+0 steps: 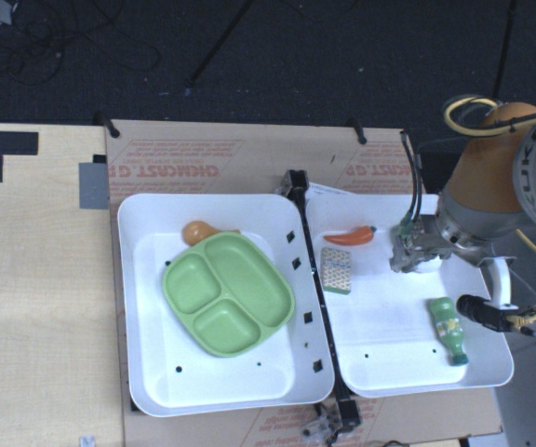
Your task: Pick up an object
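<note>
1. Two white bins sit side by side on the desk point(26, 296). The left bin point(147, 361) and the right bin point(389, 361) touch along a black strip point(313, 296) in the middle.
2. Brown cardboard point(203, 161) lies under both bins.
3. A green plate point(228, 292) with three parts lies in the left bin. It sits a bit crooked.
4. A small orange thing point(196, 232) peeks out from behind the top edge of the green plate, touching it. I cannot tell what it is.
5. In the right bin, a red-orange pepper point(350, 237) lies near the top, close to the black strip.
6. Just below the pepper lies a little dotted sponge point(336, 270), also close to the strip.
7. A green bottle point(448, 330) lies on its side near the right edge of the right bin.
8. The robot arm point(491, 180) comes in from the right. It is grey with an orange band.
9. The gripper point(412, 257) is low over the upper part of the right bin, to the right of the pepper and apart from it.
10. It is too small and dark to see if the fingers are spread or pressed together. I cannot tell. Nothing can be seen between them.
11. A black part point(482, 310) on the arm sticks out just above the green bottle.
</note>
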`<action>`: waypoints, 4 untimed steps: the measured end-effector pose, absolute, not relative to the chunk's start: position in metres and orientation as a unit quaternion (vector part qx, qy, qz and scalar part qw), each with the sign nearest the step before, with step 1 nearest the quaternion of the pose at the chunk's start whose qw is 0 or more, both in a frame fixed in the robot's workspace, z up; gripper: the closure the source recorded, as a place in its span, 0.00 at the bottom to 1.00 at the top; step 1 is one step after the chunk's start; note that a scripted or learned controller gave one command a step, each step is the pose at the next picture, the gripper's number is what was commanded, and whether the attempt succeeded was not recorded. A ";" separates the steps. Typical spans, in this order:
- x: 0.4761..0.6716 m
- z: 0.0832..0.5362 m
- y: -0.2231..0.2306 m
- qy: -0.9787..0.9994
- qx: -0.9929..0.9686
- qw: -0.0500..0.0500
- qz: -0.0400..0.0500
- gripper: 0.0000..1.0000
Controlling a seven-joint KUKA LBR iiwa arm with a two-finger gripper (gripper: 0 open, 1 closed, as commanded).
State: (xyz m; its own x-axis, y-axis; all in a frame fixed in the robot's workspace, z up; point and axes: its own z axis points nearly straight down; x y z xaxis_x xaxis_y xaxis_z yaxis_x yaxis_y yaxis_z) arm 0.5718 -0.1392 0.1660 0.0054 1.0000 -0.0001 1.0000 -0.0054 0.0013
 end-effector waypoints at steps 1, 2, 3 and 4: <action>0.577 0.213 -0.148 0.706 0.708 0.001 0.000 1.00; 0.587 0.263 -0.145 0.707 0.707 0.001 0.001 1.00; 0.579 0.248 -0.090 0.708 0.706 -0.002 -0.001 1.00; 0.568 0.237 -0.046 0.708 0.706 -0.002 -0.001 1.00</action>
State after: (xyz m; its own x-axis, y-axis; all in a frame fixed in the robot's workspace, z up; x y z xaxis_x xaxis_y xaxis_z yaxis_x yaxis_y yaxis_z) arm 0.5676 -0.0461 0.2366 -0.0026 1.0000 0.0015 1.0000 0.0026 -0.0053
